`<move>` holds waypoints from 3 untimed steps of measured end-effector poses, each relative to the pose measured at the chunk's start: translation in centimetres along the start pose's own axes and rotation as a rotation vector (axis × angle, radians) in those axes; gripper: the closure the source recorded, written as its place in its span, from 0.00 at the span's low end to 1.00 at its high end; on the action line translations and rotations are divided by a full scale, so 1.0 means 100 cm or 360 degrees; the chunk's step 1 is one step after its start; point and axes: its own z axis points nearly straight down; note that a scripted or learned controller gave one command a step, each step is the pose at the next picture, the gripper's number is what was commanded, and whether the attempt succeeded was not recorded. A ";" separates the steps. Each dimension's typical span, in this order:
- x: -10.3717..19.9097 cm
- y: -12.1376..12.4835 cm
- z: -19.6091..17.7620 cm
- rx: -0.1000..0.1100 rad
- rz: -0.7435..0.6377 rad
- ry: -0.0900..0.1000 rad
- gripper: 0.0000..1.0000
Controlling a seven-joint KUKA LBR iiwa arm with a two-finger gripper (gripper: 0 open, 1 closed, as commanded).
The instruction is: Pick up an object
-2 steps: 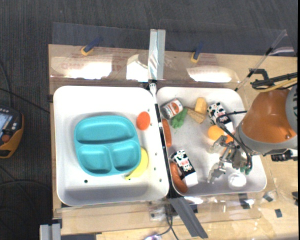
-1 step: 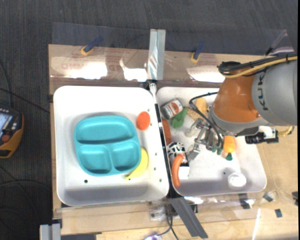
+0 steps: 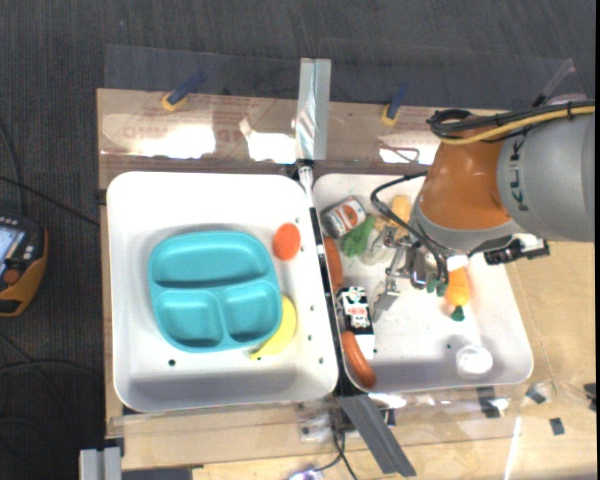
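The grey arm with its orange band (image 3: 462, 193) reaches in from the right and bends down over the right shallow white bin (image 3: 500, 353). Its metal end effector (image 3: 398, 280) hangs low in the middle of that bin; whether its fingers are spread or closed cannot be told, and nothing is seen between them.

Just to the left of the end effector lies a small black-and-white boxy object (image 3: 355, 308), near the bin's left wall. Along that wall lies a long reddish-brown sausage-shaped toy (image 3: 352, 353). A green leafy toy (image 3: 360, 236) and a round silvery tin (image 3: 342, 215) sit toward the bin's far left corner. An orange carrot-shaped toy (image 3: 457, 290) lies just right of the end effector, and a white round cap (image 3: 472, 359) rests near the front right.

In the left white bin (image 3: 130, 368) a teal divided plastic tray (image 3: 215, 288) lies flat, with a small orange ball (image 3: 286, 240) beside its upper right corner and a yellow banana-shaped toy (image 3: 280, 333) at its lower right edge.
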 end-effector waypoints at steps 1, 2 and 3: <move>-0.006 -0.047 0.000 -0.0005 -0.0425 -0.0011 0.00; -0.007 -0.047 -0.009 -0.0006 -0.0424 -0.0011 1.00; -0.082 -0.003 -0.001 -0.0005 -0.0392 -0.0013 1.00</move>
